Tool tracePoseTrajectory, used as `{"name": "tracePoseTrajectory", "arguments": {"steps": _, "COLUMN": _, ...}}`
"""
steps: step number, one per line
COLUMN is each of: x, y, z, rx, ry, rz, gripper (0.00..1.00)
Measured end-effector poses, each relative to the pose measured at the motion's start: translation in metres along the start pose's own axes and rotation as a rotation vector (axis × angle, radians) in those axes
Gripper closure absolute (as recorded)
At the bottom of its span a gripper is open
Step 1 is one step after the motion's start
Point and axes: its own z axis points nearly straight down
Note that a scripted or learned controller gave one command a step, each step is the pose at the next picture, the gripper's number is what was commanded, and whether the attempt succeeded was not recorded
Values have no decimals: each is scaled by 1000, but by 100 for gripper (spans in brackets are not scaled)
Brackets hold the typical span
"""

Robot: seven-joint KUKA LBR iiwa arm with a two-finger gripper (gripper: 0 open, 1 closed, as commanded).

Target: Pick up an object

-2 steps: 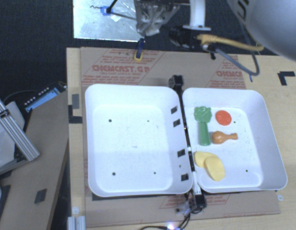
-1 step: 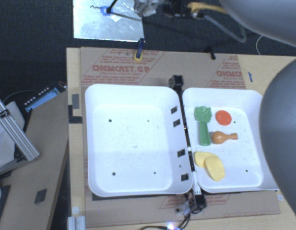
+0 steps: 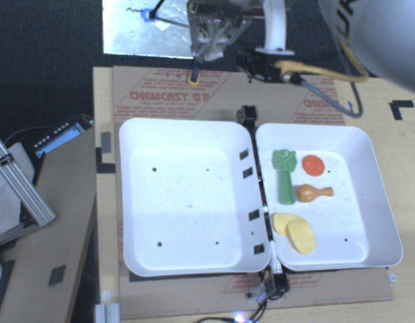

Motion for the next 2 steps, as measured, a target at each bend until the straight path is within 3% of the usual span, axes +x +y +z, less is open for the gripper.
{"name": "tracePoseTrajectory", "arguments": {"steps": 1, "x": -2, "y": 78, "z": 1, "rx": -6, "ry": -2, "rz": 7, "gripper": 100}}
{"name": "tracePoseTrajectory", "arguments": {"steps": 2, "x": -1, "y": 75, "z": 1, "rx": -1, "ry": -2, "rz": 2, "gripper": 100}}
